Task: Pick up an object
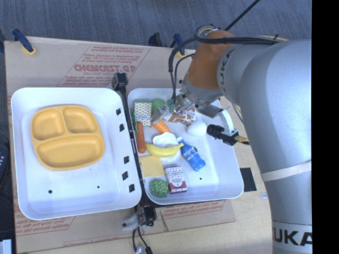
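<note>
The right bin point(225, 176) holds several toy foods. My gripper point(175, 110) reaches down into its far end, above a brown and white packet point(184, 118) and beside a green item point(158, 106). An orange carrot point(161, 126) lies just in front of the gripper, and a white egg point(197, 128) sits to its right. Closer to the front are a white cup point(165, 139), a banana point(164, 151), a blue bottle point(192, 157), a yellow slice point(152, 166), a red box point(176, 178) and a green ball point(158, 187). The wrist hides whatever is under the gripper.
The left bin point(21, 194) holds a yellow divided plate point(66, 136). A patterned cracker point(142, 110) and a red-orange stick point(141, 138) lie along the right bin's left wall. The big grey arm point(275, 115) covers the bench's right side.
</note>
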`<state>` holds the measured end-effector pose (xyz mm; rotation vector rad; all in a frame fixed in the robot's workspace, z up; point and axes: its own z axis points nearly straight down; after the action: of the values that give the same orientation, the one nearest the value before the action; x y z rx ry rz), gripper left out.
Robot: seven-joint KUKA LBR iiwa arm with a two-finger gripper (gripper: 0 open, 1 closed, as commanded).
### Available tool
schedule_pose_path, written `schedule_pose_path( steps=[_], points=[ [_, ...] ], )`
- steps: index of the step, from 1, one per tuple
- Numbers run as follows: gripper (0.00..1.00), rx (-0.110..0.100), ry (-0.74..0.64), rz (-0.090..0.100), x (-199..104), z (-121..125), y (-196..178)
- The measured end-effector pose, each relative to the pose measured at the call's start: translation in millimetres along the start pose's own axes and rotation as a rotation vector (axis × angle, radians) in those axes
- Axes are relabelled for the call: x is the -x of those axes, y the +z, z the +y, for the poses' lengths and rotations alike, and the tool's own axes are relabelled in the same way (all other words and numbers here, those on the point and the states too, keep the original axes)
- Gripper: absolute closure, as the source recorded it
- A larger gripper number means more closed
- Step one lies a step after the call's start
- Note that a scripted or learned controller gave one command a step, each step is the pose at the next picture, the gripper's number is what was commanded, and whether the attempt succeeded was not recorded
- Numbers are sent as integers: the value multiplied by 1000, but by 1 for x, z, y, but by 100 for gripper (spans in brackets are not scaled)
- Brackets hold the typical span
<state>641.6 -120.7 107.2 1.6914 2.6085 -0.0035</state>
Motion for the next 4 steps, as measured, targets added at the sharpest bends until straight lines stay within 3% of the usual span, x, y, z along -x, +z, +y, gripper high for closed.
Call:
schedule_pose_path(
  steps=[1,2,3,4],
  points=[
    [0,-6,-48,26,-13,-1,3],
    [0,-18,-78,32,-58,-83,8],
    [0,-19,-29,32,-65,-90,12],
    [100,-19,-34,32,-64,-89,2]
  ],
)
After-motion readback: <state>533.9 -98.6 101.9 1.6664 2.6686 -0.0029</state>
